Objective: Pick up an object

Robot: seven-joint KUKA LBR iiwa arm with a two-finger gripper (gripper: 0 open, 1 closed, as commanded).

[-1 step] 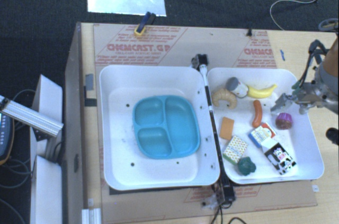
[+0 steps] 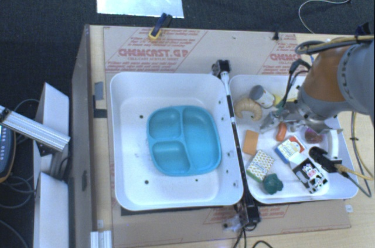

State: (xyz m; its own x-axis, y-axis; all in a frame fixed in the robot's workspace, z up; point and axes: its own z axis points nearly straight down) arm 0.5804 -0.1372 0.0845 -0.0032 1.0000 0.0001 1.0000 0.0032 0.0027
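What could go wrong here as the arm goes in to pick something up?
Crowding: the hand is low in the right bin, among the croissant, an orange piece and a blue-white box, so it could nudge them or grab two. Things near the wall, like the green toy, leave little room.

Two shallow white bins are seen side by side on the tabletop (image 2: 176, 47): the left bin (image 2: 126, 124) is occupied by a blue divided tray (image 2: 183, 140), and the right bin (image 2: 345, 194) is crowded with small things. Among these, a croissant-shaped piece (image 2: 248, 108), an orange block (image 2: 251, 142), a green lump (image 2: 272, 183) and a black-and-white cow-patterned item (image 2: 312, 175) can be made out. The grey arm with its orange band (image 2: 325, 80) is lowered over the right bin, its gripper (image 2: 285, 119) just above a small red piece (image 2: 281, 132).
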